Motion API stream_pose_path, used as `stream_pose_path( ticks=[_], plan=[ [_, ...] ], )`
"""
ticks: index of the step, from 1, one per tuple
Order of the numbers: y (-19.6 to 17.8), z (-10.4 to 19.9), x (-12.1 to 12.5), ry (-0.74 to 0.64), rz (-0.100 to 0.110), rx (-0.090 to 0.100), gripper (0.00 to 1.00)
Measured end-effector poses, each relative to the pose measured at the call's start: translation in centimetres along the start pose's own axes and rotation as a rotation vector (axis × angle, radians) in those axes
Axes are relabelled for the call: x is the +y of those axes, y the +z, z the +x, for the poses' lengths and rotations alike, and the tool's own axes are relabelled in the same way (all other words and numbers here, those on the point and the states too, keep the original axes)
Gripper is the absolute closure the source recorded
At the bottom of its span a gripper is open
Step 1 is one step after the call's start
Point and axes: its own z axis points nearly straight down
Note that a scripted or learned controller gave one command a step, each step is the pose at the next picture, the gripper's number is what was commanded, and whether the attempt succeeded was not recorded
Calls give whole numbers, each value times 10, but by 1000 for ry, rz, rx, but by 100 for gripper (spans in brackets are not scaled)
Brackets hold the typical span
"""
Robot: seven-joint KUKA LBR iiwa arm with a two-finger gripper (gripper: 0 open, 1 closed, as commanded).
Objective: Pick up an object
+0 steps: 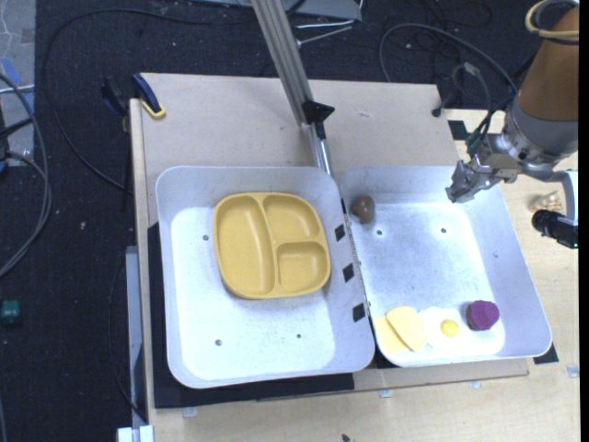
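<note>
**Over the right bin's far right corner: nothing picked yet**

Over the far right corner of the right bin (515, 274) hangs the gripper (460, 190), low near the rim. Whether it is spread or closed cannot be told at this size; nothing visible is held in it. Judged: the pick is not begun, all of it remains.

Candidate objects, all in the right bin: a brown ball (363, 208) at the far left corner, close against the wall beside the divider; a purple ball (482, 315), a small yellow piece (448, 328) and a pale yellow wedge (405, 329) in a row along the near edge, close together.

Bin centre is bare, so there is open room to travel. Every object sits near a wall, likely crowding a descent.

Left bin (184, 247) holds a yellow tray (272, 245), well apart from the gripper.
</note>
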Motion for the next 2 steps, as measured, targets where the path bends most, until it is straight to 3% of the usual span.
stream_pose_path(
  ticks=[2],
  plan=[
    [23, 102, 13, 0, 2, 0, 100]
  ],
)
